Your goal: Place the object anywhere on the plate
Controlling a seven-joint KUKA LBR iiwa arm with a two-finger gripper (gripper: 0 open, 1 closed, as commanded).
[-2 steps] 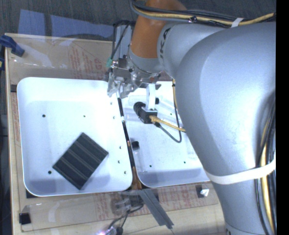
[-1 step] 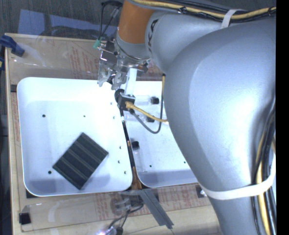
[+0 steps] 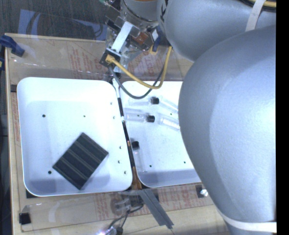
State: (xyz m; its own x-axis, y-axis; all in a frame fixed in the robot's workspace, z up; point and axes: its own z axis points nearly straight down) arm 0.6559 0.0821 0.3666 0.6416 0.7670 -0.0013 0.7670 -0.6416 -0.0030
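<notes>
A dark grey ribbed plate (image 3: 81, 160) lies flat and turned at an angle in the near part of the left bin (image 3: 36, 89). In the right bin (image 3: 159, 177) lie clear plastic tubes with black caps: one (image 3: 154, 101) near the far wall, a second (image 3: 147, 117) just in front of it, and a small black-capped piece (image 3: 134, 144) close to the dividing wall. My gripper (image 3: 134, 39) hangs above the bench's far edge, beyond both bins and roughly over their dividing line, well away from the plate and the tubes. The grey arm covers most of the right bin.
The bins sit side by side on a wooden bench with a clear sheet at the back. A blue clamp (image 3: 11, 45) sits at the far left corner. A grey metal bracket (image 3: 152, 207) lies in front of the bins.
</notes>
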